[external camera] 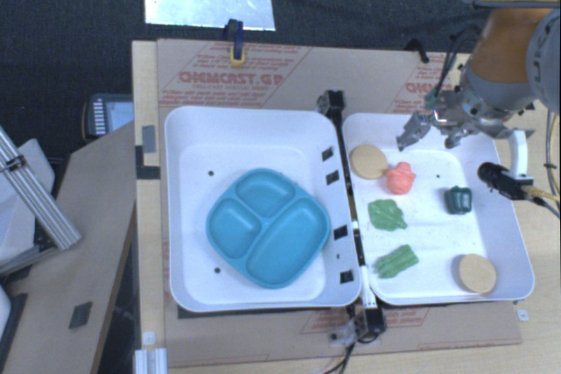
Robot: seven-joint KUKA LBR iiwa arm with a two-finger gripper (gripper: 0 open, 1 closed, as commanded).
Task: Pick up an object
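Overhead view of my bench, two white bins side by side. The left bin (180, 188) carries a blue divided plate (267, 226). The right bin (517, 263) carries six loose pieces: a tan disc (368, 160) at the back, a pink piece (401, 178) just beside it, a leafy green piece (386, 215) near the middle, a second green piece (396, 261) toward the front, a dark green piece (458, 201) to the right, and a second tan disc (477, 272) in the front right corner.

The arm enters from the right and places the gripper (436, 130) over the back of the right bin, above and slightly right of the first tan disc and the pink piece. Its fingers (412, 134) are spread apart, with nothing between them.

Progress, as I judge it: the pick is not yet made. All six pieces lie on the bin floor, none lifted or gripped. The approach appears roughly complete, with the pink piece and the back tan disc the nearest candidates; I cannot tell which is targeted. Descent, closure on one piece and the lift all remain.
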